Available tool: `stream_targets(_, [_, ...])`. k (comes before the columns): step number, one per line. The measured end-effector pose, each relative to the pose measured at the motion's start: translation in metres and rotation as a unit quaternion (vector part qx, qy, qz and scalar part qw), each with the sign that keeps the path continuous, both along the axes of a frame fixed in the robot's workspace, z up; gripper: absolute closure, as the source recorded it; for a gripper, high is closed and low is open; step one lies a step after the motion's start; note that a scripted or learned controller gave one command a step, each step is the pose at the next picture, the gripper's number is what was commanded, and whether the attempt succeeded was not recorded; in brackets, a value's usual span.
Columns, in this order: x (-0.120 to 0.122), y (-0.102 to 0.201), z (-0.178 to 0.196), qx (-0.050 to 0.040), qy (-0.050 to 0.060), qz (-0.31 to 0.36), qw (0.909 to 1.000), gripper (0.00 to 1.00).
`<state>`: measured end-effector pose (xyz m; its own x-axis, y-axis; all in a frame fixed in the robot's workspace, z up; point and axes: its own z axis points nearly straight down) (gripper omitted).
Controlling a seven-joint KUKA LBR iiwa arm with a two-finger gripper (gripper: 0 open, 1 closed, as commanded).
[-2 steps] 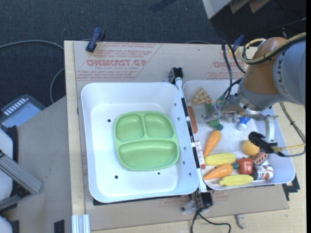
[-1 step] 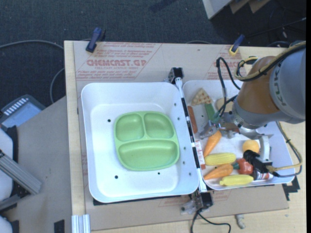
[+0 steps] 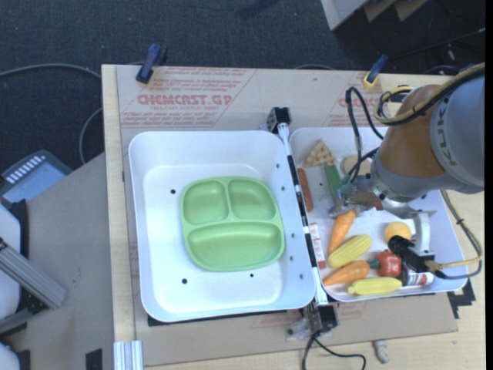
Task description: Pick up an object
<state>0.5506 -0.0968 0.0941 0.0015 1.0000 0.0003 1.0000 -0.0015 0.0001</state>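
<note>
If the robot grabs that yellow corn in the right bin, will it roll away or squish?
The corn looks rounded and tapered, so a nudge would probably roll it. It looks like hard plastic, so likely light and not squishy. Carrots lie close beside it and may stop it.

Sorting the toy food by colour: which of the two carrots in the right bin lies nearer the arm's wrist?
The upper carrot, slanting up toward the wrist just below it. The other carrot lies lower, beyond the corn, near the bin's front edge.

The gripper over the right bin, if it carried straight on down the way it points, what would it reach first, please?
Probably the orange carrot lying just below the gripper, with the corn cob beside it. Depth is hard to judge from this slanted view, so it might instead land on the right bin's floor.
</note>
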Motion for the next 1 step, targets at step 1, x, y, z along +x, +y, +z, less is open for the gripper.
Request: stream_targets(1, [-0.0111,0.0499,0.1281,-0.0001,-0.001,0.001,1.0000,1.00])
